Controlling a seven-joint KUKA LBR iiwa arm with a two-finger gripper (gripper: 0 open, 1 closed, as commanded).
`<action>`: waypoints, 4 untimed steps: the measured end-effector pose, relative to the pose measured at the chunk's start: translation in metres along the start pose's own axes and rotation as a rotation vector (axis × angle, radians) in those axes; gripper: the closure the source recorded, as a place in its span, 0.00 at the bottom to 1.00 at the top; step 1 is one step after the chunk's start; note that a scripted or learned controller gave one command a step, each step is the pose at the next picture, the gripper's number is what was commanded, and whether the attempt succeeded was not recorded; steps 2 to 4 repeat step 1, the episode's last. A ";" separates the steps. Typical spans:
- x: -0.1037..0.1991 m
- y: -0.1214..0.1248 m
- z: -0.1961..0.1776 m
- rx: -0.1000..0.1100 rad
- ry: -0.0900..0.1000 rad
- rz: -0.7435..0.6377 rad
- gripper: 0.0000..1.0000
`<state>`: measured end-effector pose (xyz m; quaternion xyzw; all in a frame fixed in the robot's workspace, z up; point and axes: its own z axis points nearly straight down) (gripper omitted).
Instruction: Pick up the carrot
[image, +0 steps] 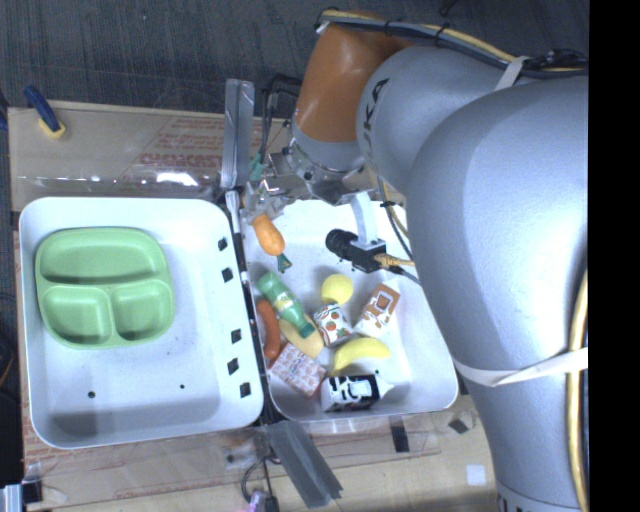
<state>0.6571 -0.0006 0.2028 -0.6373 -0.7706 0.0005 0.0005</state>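
Carrot (267, 235) lay in the upper left corner of the right bin (432, 340), close against the wall shared with the left bin (120, 400). Its long axis ran on a slant from upper left to lower right, with the dark stem end toward lower right. The gripper (268, 190) hung directly above it in the frame, near and perhaps touching its upper end; whether the fingers were spread or closed could not be told, and nothing showed the carrot between them. Judged from this, the coming move turned on a short drop toward lower frame, jaws set across that slanted axis.

Lower in the same bin sat a green bottle (280, 298), a lemon (337, 289), a banana (358, 352) and small cartons (355, 315); their printing was too small to read. A green tray (103, 285) rested in the left bin.
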 end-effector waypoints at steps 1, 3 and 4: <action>0.001 -0.042 -0.021 0.003 0.000 0.056 1.00; 0.001 -0.042 -0.021 0.003 0.000 0.056 1.00; 0.001 -0.042 -0.021 0.003 0.000 0.056 1.00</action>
